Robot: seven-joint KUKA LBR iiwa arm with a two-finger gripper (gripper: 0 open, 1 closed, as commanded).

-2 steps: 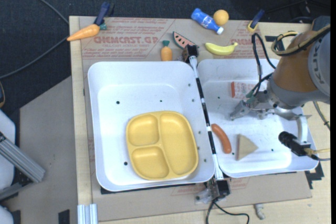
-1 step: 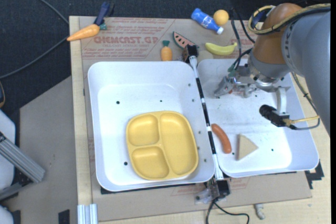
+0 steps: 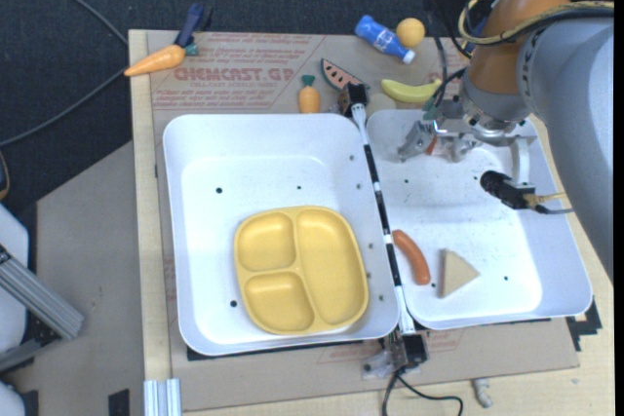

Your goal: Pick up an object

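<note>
In the right bin (image 3: pixel 546 258) an orange-red sausage (image 3: pixel 411 256) lies by the left wall. A beige triangular wedge (image 3: pixel 455 272) rests just right of it. My gripper (image 3: pixel 435 145) hangs over the bin's far left corner, well behind both pieces. Its fingers stand open with nothing between them. The grey arm with its orange band (image 3: pixel 507 34) covers the bin's far right part.
A yellow divided plate (image 3: pixel 298 268) sits in the left bin (image 3: pixel 195 161). Behind the bins lie a banana (image 3: pixel 409 91), blue bottle (image 3: pixel 382 37), orange ball (image 3: pixel 411 31), watermelon slice (image 3: pixel 337 73) and carrot (image 3: pixel 156 61). A black fitting (image 3: pixel 502 188) on the arm overhangs the right bin.
</note>
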